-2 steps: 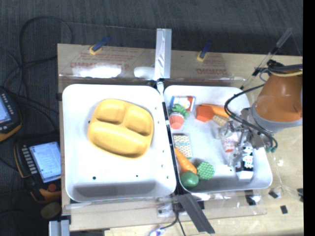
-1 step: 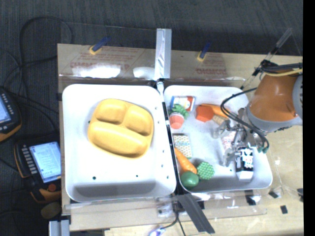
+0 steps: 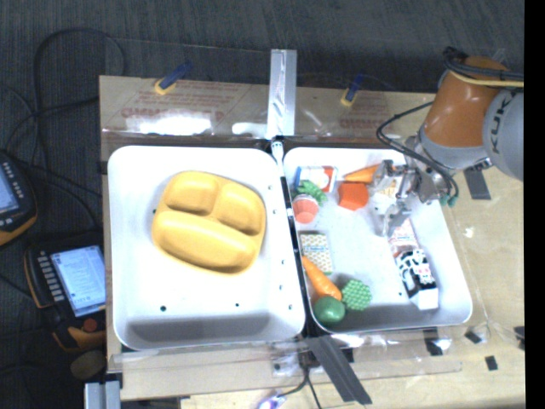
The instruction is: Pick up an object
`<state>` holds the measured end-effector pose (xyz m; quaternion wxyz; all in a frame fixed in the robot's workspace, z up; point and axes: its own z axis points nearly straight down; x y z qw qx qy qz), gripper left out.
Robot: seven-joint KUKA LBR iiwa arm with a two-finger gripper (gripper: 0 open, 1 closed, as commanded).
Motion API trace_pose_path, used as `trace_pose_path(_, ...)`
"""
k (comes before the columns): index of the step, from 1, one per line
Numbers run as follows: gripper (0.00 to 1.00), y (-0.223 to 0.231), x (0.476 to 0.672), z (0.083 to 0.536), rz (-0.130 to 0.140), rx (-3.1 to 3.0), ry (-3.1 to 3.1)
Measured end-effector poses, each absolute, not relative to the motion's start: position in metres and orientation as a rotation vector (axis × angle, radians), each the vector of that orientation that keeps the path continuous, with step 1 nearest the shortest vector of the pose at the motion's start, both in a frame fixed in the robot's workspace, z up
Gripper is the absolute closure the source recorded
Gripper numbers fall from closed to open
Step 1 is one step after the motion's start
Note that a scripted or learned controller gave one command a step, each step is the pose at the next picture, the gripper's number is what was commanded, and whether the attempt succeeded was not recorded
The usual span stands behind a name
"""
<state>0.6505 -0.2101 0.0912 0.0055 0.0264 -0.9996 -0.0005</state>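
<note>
My gripper [image 3: 392, 214] hangs over the upper right part of the right bin [image 3: 450, 254], its fingers apart and nothing between them. Just below it lies a white carton with a cow pattern [image 3: 415, 269], along the bin's right side. To the gripper's left sit an orange block [image 3: 352, 195] and an orange wedge [image 3: 363, 175]. A red and white item [image 3: 313, 180] and a small red and green toy [image 3: 306, 206] lie at the bin's upper left. Near the bin's front are a checked packet [image 3: 315, 247], a carrot [image 3: 320, 281], a green ball [image 3: 329, 310] and a green dotted piece [image 3: 357, 294].
The left bin [image 3: 128, 228] holds a yellow divided plate [image 3: 209, 220]. A metal divider [image 3: 282, 92] stands behind the bins. The arm's orange band [image 3: 460, 109] is at the upper right. Handsets and cables [image 3: 60, 279] lie left of the bench.
</note>
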Motion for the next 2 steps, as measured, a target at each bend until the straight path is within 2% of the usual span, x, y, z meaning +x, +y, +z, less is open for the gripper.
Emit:
trace_pose_path(1, 0.0, -0.223, 0.615, 0.089, 0.003, 0.166, -3.148)
trace_pose_path(2, 0.0, -0.222, 0.549, 0.09, 0.001, 0.02, -3.154)
